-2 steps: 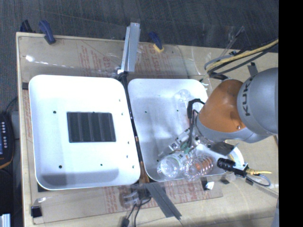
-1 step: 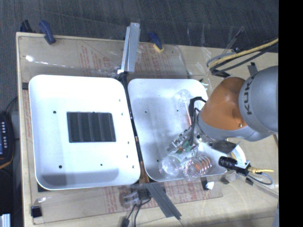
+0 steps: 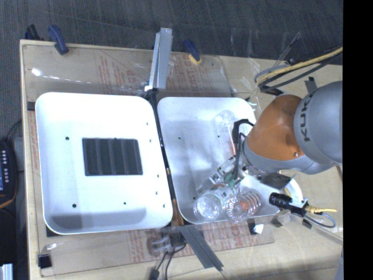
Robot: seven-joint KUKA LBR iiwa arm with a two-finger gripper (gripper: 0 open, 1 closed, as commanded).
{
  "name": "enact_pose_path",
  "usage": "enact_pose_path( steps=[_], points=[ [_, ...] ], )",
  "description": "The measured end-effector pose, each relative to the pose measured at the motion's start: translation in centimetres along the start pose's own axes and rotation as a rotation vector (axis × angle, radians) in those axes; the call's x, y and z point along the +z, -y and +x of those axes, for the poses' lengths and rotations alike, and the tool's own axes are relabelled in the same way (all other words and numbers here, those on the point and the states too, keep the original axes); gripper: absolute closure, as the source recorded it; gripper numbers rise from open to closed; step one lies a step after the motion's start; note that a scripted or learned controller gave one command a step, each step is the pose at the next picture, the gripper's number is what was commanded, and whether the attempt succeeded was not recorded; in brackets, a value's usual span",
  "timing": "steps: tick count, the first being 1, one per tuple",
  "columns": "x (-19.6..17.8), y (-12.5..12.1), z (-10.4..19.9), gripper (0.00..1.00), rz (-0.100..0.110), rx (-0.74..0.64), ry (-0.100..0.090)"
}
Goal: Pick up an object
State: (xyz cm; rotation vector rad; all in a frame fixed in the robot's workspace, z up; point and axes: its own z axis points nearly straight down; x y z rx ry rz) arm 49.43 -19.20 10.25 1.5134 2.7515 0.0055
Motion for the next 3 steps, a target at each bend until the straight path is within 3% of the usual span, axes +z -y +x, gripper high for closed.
enact_pose_path(
  steps=[1, 2, 3],
  points=[
    [-1.0, -0.2, 0.1, 1.0, -0.001, -0.005, 0.0],
    [-8.6, -5.9, -2.0, 1.0, 0.005, 0.13, 0.001],
    [-9.8, -5.8, -1.0, 1.0, 0.006, 0.269, 0.001]
  ],
)
